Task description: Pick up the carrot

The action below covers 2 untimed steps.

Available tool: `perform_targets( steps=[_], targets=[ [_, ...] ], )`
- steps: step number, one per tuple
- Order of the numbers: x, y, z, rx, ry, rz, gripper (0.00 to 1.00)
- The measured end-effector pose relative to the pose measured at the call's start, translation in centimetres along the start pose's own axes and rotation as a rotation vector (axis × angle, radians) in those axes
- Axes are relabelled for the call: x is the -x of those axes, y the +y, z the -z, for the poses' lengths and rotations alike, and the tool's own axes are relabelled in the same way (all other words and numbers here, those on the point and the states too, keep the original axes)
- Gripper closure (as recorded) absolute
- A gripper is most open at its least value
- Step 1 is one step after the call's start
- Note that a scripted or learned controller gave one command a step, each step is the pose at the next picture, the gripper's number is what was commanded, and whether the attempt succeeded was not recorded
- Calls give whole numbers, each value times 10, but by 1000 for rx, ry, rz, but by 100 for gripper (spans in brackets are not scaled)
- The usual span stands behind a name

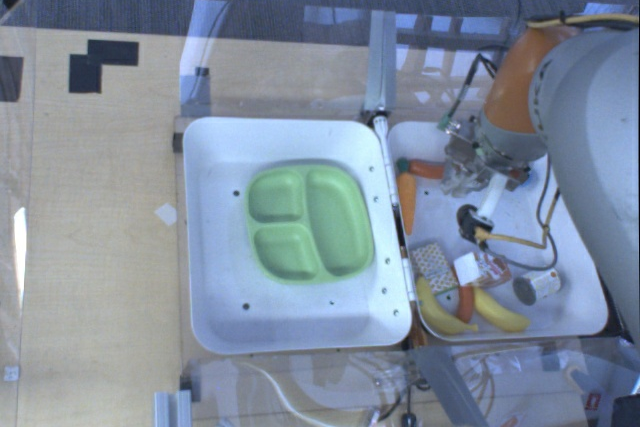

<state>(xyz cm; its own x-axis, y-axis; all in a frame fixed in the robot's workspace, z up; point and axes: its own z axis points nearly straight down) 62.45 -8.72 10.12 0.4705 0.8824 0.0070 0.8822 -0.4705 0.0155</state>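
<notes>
The carrot point(407, 200) is orange and lies lengthwise against the left wall of the right bin point(590, 315), near its far corner. A shorter red-orange piece point(427, 170) lies crosswise just beyond the carrot's far end. My gripper point(459, 176) hangs low over the far part of the right bin, to the right of the carrot, right beside the right end of the red-orange piece. The wrist hides its tips. Nothing is visibly held.
The left bin point(215, 315) holds a green divided plate point(305, 220). At the near end of the right bin lie two bananas point(447, 312) with a red sausage point(466, 300) between them, a checkered packet point(432, 260), a white-red packet point(480, 268) and a small grey cylinder point(535, 287).
</notes>
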Motion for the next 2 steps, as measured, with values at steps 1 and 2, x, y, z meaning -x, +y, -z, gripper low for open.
perform_targets(
  steps=[1,2],
  targets=[
    [44,0,71,-11,-8,-274,100],
    [84,-5,-12,-6,-5,-670,100]
  ],
)
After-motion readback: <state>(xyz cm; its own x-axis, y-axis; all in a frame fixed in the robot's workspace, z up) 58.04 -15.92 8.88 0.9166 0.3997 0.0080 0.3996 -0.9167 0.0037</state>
